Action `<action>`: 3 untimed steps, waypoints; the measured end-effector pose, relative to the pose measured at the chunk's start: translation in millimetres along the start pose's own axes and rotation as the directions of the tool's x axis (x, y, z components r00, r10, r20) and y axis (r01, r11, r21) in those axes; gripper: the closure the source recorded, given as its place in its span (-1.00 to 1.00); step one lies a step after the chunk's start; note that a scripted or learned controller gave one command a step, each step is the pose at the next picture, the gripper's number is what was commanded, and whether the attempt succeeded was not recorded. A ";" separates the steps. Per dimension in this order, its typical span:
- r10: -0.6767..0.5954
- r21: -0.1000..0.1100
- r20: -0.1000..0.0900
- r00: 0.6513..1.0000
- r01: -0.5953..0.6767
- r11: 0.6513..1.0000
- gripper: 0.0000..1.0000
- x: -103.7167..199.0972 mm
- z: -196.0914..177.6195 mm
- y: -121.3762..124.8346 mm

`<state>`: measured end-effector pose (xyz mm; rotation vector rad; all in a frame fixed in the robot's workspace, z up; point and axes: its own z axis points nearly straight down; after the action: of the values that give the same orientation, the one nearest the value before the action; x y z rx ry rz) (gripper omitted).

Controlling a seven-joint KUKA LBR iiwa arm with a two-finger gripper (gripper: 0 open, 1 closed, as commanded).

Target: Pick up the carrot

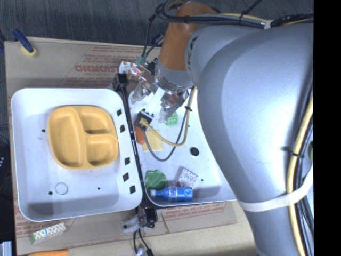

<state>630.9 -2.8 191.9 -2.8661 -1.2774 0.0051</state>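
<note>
Carrot (pixel 139 136) lies below and to the left of your claw (pixel 160 103), hard against the divider (pixel 130 143) between the two bins, with only a small orange end visible beside a yellow block (pixel 154 141). Your claw hangs above the right bin (pixel 205 143); you cannot tell from here whether it is spread or pressed together, and nothing is visibly pinched. Expect trouble from the wall: come straight down and one side will likely strike the divider, or the carrot may roll away. A yellow cable (pixel 173 137) loops just below the claw and could snag. Further below sit a green thing (pixel 155 179), a bottle (pixel 173 194) and a wrapper (pixel 187 177), well apart. A yellow tray (pixel 82 136) lies off to the left.
</note>
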 end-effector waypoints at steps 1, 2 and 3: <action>-0.074 -0.002 0.000 0.997 0.074 0.997 -1.00 12.2 0.2 15.8; -0.067 -0.002 0.000 0.998 0.067 0.998 -1.00 10.3 0.2 24.0; -0.026 -0.004 0.000 1.000 0.026 1.000 -1.00 5.4 0.0 28.4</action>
<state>655.6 -17.7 191.8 -2.8525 -1.3154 0.0023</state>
